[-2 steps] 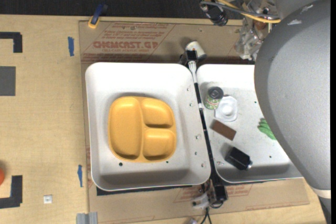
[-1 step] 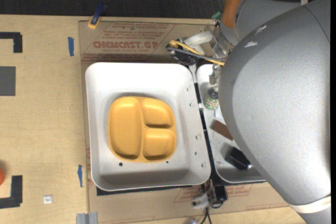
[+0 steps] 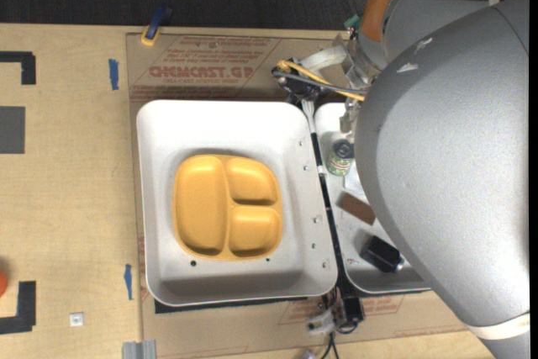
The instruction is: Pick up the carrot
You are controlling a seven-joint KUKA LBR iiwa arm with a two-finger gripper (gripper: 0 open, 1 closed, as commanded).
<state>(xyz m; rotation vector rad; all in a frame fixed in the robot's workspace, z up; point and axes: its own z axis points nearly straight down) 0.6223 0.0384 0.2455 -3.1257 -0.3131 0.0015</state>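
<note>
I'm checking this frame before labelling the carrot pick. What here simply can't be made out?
- Right bin: the grey arm covers most of it in the camera view, so its contents there are hidden.
- Carrot: not identifiable among the visible items.
- Small round green-topped object, brown piece and black object: too small or partly covered to name.
- Orange object: cut off by the left edge.

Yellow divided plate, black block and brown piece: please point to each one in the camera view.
yellow divided plate (image 3: 227,204): camera view, on its central ridge.
black block (image 3: 380,254): camera view, on its top face.
brown piece (image 3: 357,208): camera view, on its middle.
</note>
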